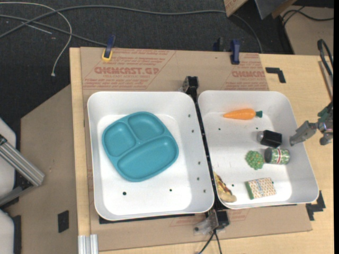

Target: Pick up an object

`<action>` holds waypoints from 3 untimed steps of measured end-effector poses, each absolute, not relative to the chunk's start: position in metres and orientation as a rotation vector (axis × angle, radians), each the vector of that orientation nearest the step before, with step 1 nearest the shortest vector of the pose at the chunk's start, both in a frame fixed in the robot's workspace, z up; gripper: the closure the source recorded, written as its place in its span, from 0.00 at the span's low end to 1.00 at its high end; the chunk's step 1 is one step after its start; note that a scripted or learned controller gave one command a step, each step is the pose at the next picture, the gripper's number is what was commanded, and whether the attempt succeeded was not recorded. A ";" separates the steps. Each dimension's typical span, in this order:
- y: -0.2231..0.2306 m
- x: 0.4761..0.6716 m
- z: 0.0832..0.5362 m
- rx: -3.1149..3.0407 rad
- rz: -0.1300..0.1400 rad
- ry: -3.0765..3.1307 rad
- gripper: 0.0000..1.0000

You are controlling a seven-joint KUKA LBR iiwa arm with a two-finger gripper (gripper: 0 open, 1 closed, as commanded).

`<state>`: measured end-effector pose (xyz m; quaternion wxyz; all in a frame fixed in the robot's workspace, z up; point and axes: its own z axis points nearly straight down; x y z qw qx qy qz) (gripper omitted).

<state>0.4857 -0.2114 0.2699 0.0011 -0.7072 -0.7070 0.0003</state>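
Bins, two, white, shallow, by my count: left bin (100,194) bears one teal three-section plate (140,145); right bin (296,189) bears one orange carrot (239,115), one patterned box (260,188), one green can (277,156), one black block (270,138). Claw (307,130) at right rim; grip I cannot tell.
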 end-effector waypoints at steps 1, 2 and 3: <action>-0.211 0.486 0.270 -2.221 0.000 -2.221 0.00; -0.209 0.495 0.216 -2.219 0.000 -2.220 0.00; -0.208 0.496 0.174 -2.218 0.001 -2.219 0.00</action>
